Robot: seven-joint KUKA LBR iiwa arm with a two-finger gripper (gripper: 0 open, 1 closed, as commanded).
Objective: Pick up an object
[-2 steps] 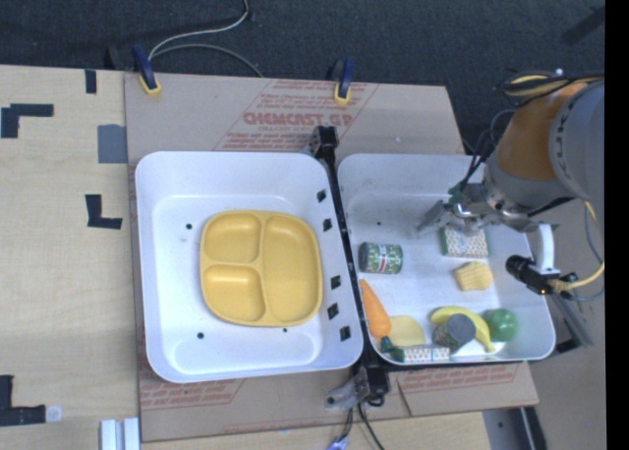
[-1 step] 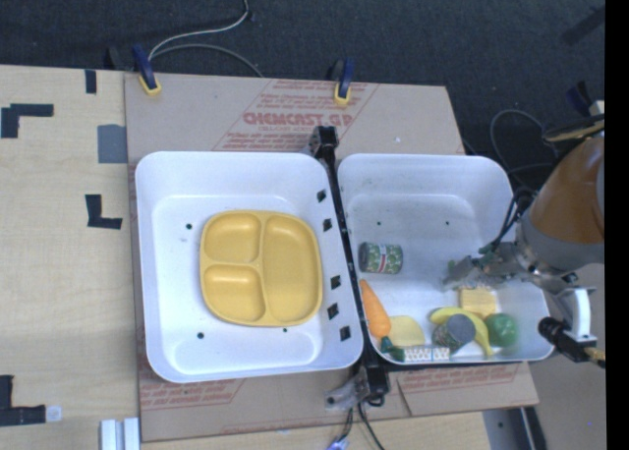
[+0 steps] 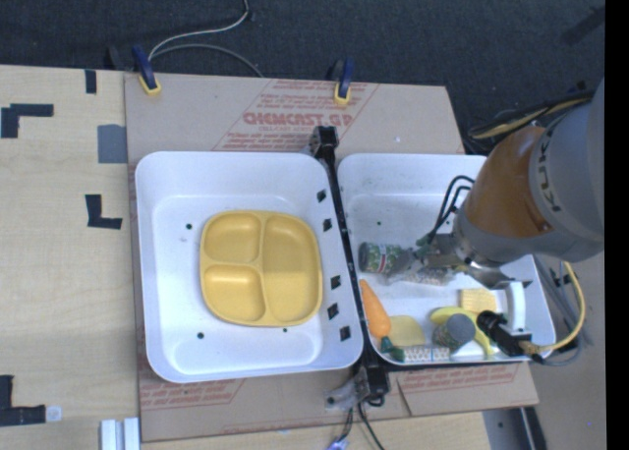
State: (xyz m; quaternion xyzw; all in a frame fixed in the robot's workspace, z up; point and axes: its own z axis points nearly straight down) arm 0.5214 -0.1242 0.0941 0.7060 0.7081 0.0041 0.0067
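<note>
My gripper [image 3: 429, 263] is low inside the right bin [image 3: 393, 175], near its middle. Just left of it, and touching or nearly touching it, lies a small greenish bottle [image 3: 379, 258] on its side. An orange carrot [image 3: 373, 309] lies along the bin's left wall below the bottle. At the bin's front are a pale yellow block [image 3: 478, 299], a grey round piece [image 3: 459, 330] beside a yellow-green fruit [image 3: 445, 316], and a flat yellow piece [image 3: 409, 326] with a small green bit [image 3: 392, 347]. The arm [image 3: 511, 193] hides the bin's right side.
The left bin [image 3: 167, 242] holds a yellow divided plate [image 3: 261, 267] at its centre. Both bins sit on a cardboard sheet [image 3: 295, 114] clamped at the back edge. A black divider [image 3: 339, 232] runs between the bins.
</note>
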